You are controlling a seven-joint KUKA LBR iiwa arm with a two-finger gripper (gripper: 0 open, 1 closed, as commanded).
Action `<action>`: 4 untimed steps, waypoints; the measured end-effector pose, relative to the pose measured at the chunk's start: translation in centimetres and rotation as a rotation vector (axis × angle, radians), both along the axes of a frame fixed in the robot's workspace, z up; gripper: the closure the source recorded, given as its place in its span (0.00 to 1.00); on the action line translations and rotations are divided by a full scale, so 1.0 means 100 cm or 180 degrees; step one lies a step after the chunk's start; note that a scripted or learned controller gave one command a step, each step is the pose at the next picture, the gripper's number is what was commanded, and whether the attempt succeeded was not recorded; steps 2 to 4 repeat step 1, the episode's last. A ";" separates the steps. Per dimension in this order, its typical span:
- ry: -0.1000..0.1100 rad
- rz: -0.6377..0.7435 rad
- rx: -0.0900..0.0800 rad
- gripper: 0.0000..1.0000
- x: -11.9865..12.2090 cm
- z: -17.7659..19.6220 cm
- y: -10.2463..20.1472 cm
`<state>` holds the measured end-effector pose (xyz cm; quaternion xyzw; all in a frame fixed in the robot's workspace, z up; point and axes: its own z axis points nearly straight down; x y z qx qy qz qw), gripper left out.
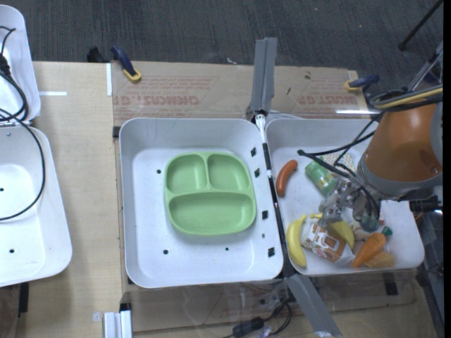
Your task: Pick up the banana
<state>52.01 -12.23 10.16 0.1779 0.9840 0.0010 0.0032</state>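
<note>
The banana [296, 243] lies in the right bin [409, 258], partly covered by a snack packet [325, 241]. Just above, the gripper [350, 206] blurs into clutter; its grip cannot be told. A sausage [285, 177] and carrot [371, 248] lie nearby. The left bin [141, 189] holds a green divided plate [209, 193].

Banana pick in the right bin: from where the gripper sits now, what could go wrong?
1. The banana lies along the right bin's left wall, hard against a small printed carton; fingers may hit the wall or grab the carton.
2. The gripper hangs over the clutter to the banana's right, near a yellow piece and the carrot, so a straight descent would likely miss.
3. The arm hides part of the pile.
</note>
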 end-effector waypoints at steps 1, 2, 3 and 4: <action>0.0012 -0.0203 -0.0002 1.00 0.046 0.090 0.054; 0.0012 -0.0203 -0.0002 1.00 0.046 0.090 0.054; 0.0012 -0.0203 -0.0002 1.00 0.046 0.090 0.054; 0.0012 -0.0203 -0.0002 1.00 0.046 0.090 0.054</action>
